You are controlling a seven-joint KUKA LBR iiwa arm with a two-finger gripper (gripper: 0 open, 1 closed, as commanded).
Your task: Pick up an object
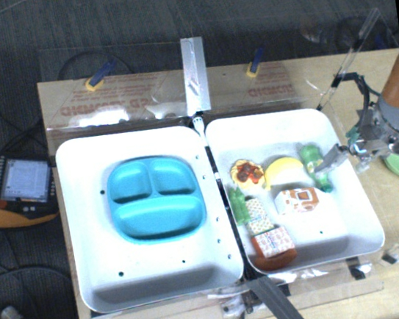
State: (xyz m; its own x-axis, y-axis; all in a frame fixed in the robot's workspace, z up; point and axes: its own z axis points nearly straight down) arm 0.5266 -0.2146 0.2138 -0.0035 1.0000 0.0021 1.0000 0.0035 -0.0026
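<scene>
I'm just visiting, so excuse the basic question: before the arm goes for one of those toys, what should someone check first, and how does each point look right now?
1. Objects within reach in the right bin: ok, several lie there.
2. Gripper near a target: ok, it is at the green item, beside the yellow one.
3. Something between the fingers: cannot tell.
4. Crowding: not ok, the items sit close together.
5. Left bin: ok, it bears a blue tray.
</scene>
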